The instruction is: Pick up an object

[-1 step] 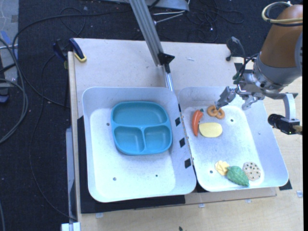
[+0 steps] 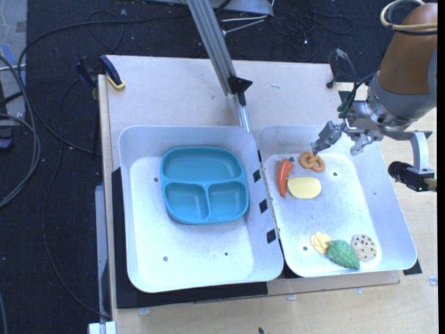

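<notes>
Reaching: from the camera view's right, I hang my jaws (image 2: 341,136) over the far edge of the right bin (image 2: 389,207), nothing lifted yet, so I judge this the approach before a grasp.
Jaws: I see one dark finger slanting down-left toward the pretzel and a paler part to its right, with nothing between them; whether they are spread or pressed together I cannot tell.
Nearest target: the pretzel (image 2: 312,162) lies on the bin floor just below and left of my finger tip, apart from it as far as I can judge.
Beside it: the yellow oval piece (image 2: 304,188) sits just under the pretzel, and the orange-red carrot-shaped piece (image 2: 283,177) lies alongside, close to the bin's left wall.
Near corner: a small yellow piece (image 2: 320,241), a green leafy piece (image 2: 343,254) and a cookie (image 2: 363,246) cluster together, well apart from my jaws.
Next move: I judge I must come down and slightly left, straddle the pretzel, then close and lift.
In the way: the yellow oval and the carrot crowd the pretzel, so a finger may nudge them; the pretzel is flat and may slip out.
Left bin: the left bin (image 2: 139,256) holds a blue divided tray (image 2: 205,185), out of my path.
Bench: a slanted metal pole (image 2: 212,37) crosses the bench (image 2: 174,89) behind the bins, clear of my reach.
</notes>
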Controlling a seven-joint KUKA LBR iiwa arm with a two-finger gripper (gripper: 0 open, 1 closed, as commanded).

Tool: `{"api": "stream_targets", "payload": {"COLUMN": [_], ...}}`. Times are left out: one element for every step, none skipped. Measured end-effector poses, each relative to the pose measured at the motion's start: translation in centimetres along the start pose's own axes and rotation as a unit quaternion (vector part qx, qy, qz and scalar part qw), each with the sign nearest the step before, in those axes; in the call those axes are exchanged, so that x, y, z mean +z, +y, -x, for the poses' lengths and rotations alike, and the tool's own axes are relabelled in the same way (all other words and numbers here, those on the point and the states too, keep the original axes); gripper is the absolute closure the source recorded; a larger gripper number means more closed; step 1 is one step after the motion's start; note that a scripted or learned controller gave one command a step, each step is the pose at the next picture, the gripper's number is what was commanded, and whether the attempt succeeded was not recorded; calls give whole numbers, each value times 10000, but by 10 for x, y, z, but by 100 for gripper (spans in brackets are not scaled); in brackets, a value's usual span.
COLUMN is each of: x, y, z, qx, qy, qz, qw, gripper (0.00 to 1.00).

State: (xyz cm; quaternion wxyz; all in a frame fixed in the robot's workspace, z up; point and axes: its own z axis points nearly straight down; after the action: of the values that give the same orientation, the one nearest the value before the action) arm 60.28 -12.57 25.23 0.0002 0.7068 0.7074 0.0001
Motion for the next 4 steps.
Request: {"api": "stream_targets", "payload": {"x": [64, 108, 160, 148], "y": [-4, -6, -6, -5], "z": [2, -2, -2, -2], "qx": [11, 7, 8, 14], "qy": [3, 2, -4, -4], "qz": [-33, -23, -5, 7], "qw": [10000, 10000, 10000, 10000], "gripper": [0, 0, 0, 100]}}
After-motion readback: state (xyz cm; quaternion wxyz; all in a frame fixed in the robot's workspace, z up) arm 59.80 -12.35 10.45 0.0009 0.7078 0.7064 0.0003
